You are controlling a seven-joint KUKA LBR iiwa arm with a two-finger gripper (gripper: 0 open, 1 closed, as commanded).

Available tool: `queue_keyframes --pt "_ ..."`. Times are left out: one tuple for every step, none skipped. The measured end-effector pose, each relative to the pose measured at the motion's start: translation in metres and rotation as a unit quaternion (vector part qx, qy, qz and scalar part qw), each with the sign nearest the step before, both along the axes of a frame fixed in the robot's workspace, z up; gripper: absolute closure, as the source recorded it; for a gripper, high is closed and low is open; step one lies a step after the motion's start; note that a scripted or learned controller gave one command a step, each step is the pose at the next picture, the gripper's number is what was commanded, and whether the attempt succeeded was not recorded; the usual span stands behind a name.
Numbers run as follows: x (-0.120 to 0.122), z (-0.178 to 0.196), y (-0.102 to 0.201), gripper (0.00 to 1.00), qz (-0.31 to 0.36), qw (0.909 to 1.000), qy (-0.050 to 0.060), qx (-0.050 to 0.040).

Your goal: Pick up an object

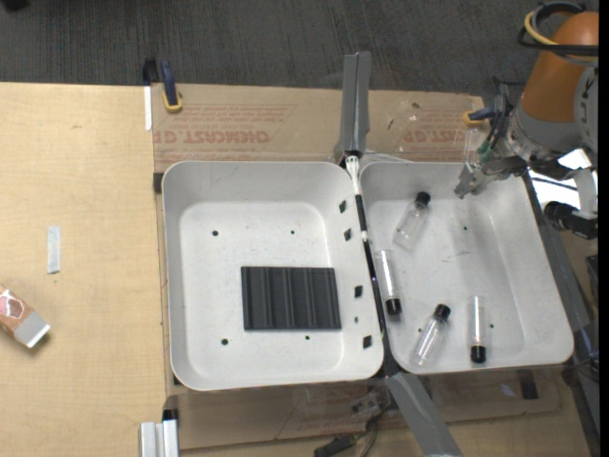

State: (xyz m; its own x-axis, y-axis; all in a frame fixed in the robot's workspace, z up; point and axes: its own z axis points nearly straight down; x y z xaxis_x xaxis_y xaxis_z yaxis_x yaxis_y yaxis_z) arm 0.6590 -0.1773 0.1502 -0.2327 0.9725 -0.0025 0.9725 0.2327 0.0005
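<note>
Hovering at the upper right of the frame, the gripper (468, 185) is hanging over the back corner of the right bin (533, 255), its tip slanting down and to the left. Whether it is spread or closed I cannot tell; the tip is too small and blurred, though nothing appears to be caught in it.

The nearest candidate is the clear vial with a black cap (411, 219), lying just below and to the left of the gripper, in the upper middle of that bin. Its long axis is running diagonally, cap toward the upper right and so pointing roughly at the gripper. Three more vials are lying further down the frame: one along the bin's left wall (388, 284), one tilted (431, 334), and one nearly vertical (477, 329) near the lower rim. A dark ribbed block (290, 298) is sitting in the left bin (190, 255), well apart from the arm.
</note>
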Motion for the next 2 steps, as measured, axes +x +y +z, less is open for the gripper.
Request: queue_keyframes --pt "0.0 0.06 0.041 1.0 -0.021 0.9998 0.0 0.0001" --pt "0.0 0.079 0.08 1.0 -0.035 0.9994 0.0 0.0003"
